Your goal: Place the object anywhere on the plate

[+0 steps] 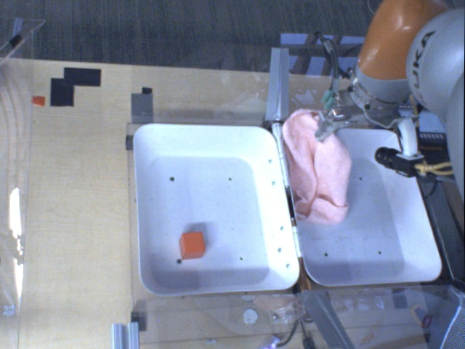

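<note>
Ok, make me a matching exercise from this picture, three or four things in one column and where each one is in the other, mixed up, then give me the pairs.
Things:
1. orange block
2. pink cloth
3. pincer
4. black patches

Places:
A. at the top edge of the cloth, in the right bin
B. on the bare bench, far left, beyond both bins
C. on the floor of the left bin, near its front
D. bunched against the left wall of the right bin

Pairs: 1-C, 2-D, 3-A, 4-B
</note>
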`<state>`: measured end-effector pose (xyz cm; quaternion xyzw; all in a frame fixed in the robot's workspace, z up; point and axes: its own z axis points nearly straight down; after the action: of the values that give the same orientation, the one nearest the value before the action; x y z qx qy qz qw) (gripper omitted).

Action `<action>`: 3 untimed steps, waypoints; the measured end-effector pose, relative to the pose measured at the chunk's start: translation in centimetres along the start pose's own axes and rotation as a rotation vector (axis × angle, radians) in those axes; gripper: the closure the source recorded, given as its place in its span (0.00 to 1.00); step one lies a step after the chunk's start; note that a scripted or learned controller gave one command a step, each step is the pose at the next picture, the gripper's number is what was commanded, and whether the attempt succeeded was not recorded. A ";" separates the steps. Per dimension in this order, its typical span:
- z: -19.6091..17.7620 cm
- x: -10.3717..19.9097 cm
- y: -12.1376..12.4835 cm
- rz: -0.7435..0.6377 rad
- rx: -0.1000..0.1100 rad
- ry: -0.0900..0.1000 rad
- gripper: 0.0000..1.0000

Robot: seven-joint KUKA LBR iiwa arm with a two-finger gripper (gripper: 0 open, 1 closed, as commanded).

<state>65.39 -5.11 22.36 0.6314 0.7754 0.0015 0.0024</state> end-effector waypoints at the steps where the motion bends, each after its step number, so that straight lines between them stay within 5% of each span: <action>1: 0.4 5.1 0.0 -0.405 0.002 0.002 1.00; 3: 2.0 14.7 -2.8 -1.207 0.000 0.004 1.00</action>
<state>59.72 8.73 20.31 0.0798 0.9968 0.0012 0.0013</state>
